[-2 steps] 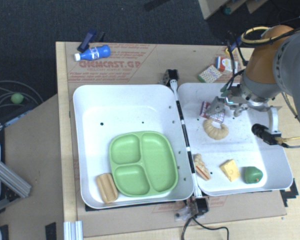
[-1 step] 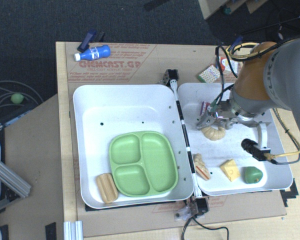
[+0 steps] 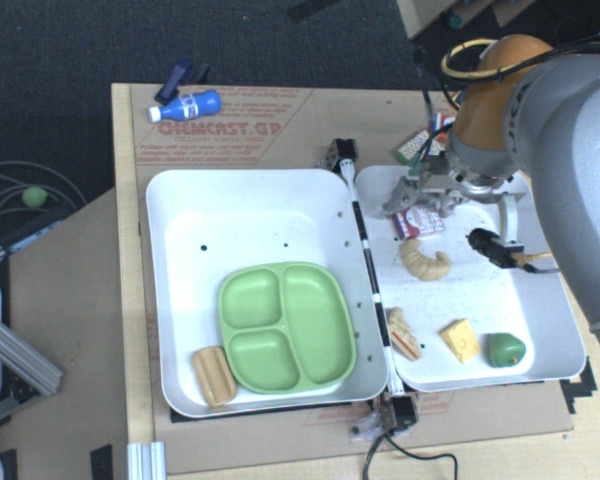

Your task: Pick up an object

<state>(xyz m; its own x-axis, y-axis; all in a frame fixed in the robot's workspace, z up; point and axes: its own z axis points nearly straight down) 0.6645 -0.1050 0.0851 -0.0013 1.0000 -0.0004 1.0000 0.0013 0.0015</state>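
The right bin (image 3: 550, 358) holds croissant (image 3: 425, 261), cheese (image 3: 461, 340), green pepper (image 3: 504, 349); jaws' state indiscernible above a packet (image 3: 421, 222).

My arm (image 3: 560, 128) is grey with an orange band (image 3: 495, 93). Both bins (image 3: 170, 218) are white. The divided plate (image 3: 283, 325) is pale green, the croissant (image 3: 425, 261) tan, the cheese wedge (image 3: 461, 340) yellow, the pepper (image 3: 505, 349) green, the bottle (image 3: 185, 105) blue.
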